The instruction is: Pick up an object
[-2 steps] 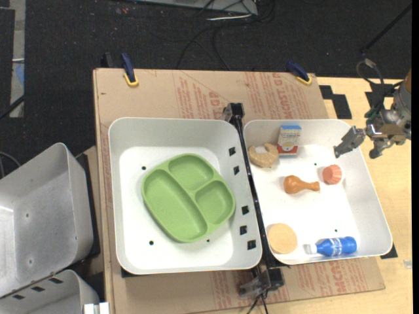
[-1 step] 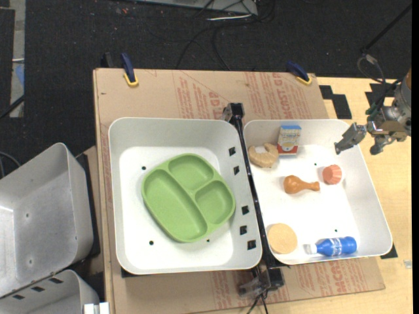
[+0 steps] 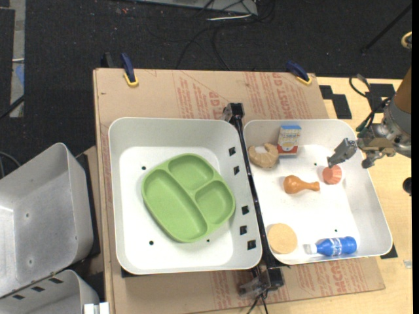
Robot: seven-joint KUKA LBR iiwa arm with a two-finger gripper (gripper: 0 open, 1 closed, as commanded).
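Here, at the right of the frame, the gripper (image 3: 351, 154) is seen with fingers spread open and nothing held, just above a small red object (image 3: 332, 174) lying in the right bin (image 3: 366, 195), beside an orange drumstick-shaped toy (image 3: 300, 185).

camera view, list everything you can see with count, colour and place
bins: 2, white, side by side on the bench
divided plate: 1, green, in the left bin
small carton: 1, white, blue and red, top of the right bin
bread-like piece: 1, tan, beside the carton, near the divider
drumstick-shaped toy: 1, orange, middle of the right bin
small round item: 1, red-pink, right side of the right bin
flat disc: 1, tan, bottom of the right bin
bottle: 1, blue, lying along the bottom edge
clamps: 2, blue and yellow, board's top edge
hand: 1, grey, just above the red-pink item
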